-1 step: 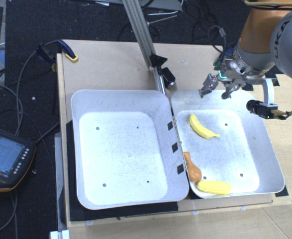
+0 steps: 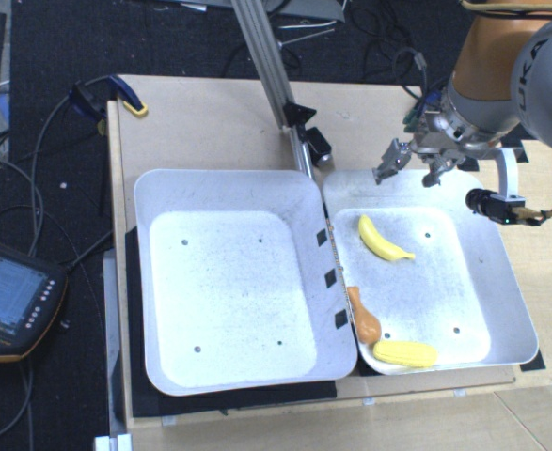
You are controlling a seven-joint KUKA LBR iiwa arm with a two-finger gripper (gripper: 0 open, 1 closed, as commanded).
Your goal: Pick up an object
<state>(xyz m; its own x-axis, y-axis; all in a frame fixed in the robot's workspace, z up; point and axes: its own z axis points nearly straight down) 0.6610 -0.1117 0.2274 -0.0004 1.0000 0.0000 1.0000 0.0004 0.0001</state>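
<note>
A yellow banana point(image 2: 383, 240) lies in the upper left part of the right bin point(image 2: 501, 280). An orange-brown pear-shaped object point(image 2: 363, 321) rests against that bin's left wall near the front. Beside it, at the front edge, lies a yellow lemon-like piece point(image 2: 406, 353). My gripper point(image 2: 410, 169) hangs above the far rim of the right bin, up and to the right of the banana. Its two fingers are spread apart, with nothing between them.
The left bin point(image 2: 163, 252) sits beside the right one, sharing a raised middle wall with black clips point(image 2: 332, 275). A slanted metal pole point(image 2: 271, 64) rises behind the bins. A blue-and-yellow clamp point(image 2: 116, 97) grips the bench's far left corner.
</note>
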